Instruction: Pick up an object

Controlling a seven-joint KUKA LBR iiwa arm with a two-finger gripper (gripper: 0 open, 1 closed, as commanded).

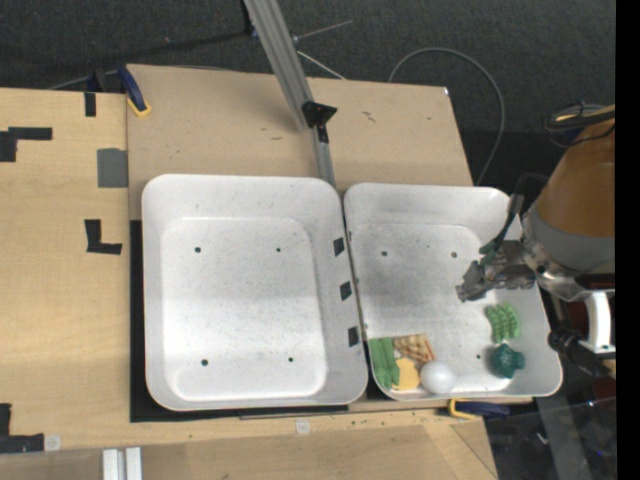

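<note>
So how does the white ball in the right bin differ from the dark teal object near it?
The white ball is pale, smooth and round; the dark teal object is deep blue-green with a lumpier outline. The ball lies along the right bin's front edge, touching the tan and green items; the teal object lies further right, just below a light green piece, apart from the ball. The ball looks slightly smaller. Both rest on the bin floor, untouched by the end effector.

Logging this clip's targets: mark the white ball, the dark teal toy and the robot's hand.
white ball [437,377]: camera view, middle of the ball.
dark teal toy [505,360]: camera view, centre of its body.
hand [472,289]: camera view, at its fingertips.
</note>
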